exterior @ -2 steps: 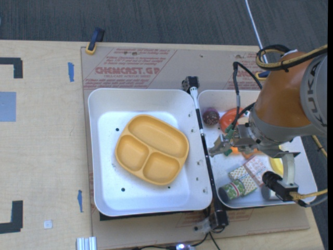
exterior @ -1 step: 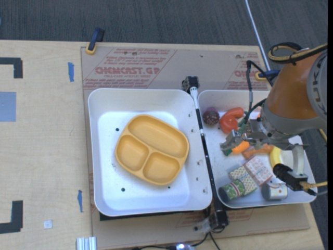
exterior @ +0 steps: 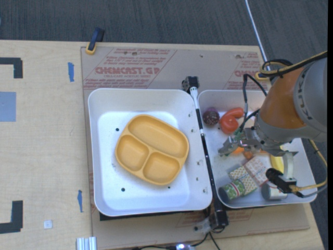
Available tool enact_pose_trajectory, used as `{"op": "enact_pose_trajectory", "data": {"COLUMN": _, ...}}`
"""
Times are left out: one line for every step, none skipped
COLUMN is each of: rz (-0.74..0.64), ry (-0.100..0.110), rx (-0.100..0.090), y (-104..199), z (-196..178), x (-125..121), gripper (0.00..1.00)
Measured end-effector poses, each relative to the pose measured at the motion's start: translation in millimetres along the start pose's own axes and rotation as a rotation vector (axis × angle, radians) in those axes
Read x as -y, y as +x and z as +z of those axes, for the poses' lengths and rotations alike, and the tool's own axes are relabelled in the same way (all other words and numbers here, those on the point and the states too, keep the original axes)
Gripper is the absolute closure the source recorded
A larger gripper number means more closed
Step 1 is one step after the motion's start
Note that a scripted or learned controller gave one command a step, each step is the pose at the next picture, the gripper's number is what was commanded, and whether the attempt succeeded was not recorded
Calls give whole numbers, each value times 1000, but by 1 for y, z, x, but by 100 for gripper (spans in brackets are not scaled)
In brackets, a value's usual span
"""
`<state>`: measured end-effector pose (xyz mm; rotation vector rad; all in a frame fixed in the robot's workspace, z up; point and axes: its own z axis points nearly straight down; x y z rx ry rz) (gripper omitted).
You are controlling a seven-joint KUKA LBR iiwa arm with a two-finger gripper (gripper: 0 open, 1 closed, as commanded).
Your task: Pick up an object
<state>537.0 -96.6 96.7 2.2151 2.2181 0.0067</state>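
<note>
Camera view: fingers (exterior: pixel 232 146) over small orange object (exterior: pixel 240 151), right bin (exterior: pixel 307 177); grip state unclear.

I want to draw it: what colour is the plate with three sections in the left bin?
Yellow-orange plate, seen in the camera view.

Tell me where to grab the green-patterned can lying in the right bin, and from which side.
Grip the green-patterned can across its round body near the middle, coming straight down from above. It lies on its side near the right bin's front wall, with a checkered packet close behind, so the fingers would likely best straddle its width, not its ends.
</note>
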Motion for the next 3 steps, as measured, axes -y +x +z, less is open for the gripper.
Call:
{"op": "enact_pose_trajectory", "data": {"rz": 0, "ry": -1, "rx": 1, "y": 0, "z": -10, "x": 0, "gripper": 100}}
{"op": "enact_pose_trajectory", "data": {"rz": 0, "ry": -1, "rx": 1, "y": 0, "z": -10, "x": 0, "gripper": 0}}
{"op": "enact_pose_trajectory", "data": {"rz": 1, "ry": -8, "rx": 3, "y": 3, "z": 8, "x": 52, "gripper": 0}}
